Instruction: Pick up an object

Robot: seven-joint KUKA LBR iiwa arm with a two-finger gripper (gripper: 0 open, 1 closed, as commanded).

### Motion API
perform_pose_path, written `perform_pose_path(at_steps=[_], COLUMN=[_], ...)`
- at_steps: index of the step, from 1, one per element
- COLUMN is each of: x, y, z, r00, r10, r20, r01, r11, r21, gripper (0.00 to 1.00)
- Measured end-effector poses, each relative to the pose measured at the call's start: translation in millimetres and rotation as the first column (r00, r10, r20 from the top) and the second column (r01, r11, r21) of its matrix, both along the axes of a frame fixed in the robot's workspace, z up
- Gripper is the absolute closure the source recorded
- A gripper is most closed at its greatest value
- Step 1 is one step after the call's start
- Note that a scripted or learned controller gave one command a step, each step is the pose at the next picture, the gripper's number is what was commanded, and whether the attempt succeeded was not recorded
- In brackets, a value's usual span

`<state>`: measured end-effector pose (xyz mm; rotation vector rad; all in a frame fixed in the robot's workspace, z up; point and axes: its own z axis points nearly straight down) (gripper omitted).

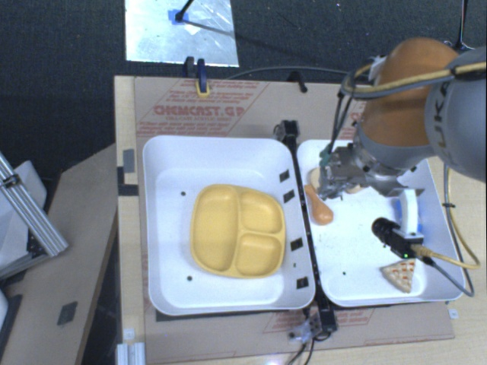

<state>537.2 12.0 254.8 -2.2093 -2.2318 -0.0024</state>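
Observation:
In the right bin (358, 287) an orange spoon-like toy (318, 206) lies near the left wall. My gripper (332, 181) hangs low over its upper end, close to a pale round piece (313, 177) at the bin's left wall. A pizza-slice toy (399, 275) rests near the bin's front right. A white and blue object (410, 210) lies along the right side, partly hidden by the arm. The left bin (163, 204) holds a yellow divided plate (237, 230).
A black divider with clips (300, 226) runs between the two bins. The arm's orange and grey body (411, 105) covers the back of the right bin. A clamp (201, 78) sits on the board behind the left bin.

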Motion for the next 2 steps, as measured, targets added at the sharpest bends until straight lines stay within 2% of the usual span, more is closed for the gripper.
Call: perform_pose_path(at_steps=[2], x=[26], y=[97], z=[1], r00=[1.000], r10=[0.000], r20=[0.003], r01=[0.000], r11=[1.000], r21=[0.001], gripper=[1.00])
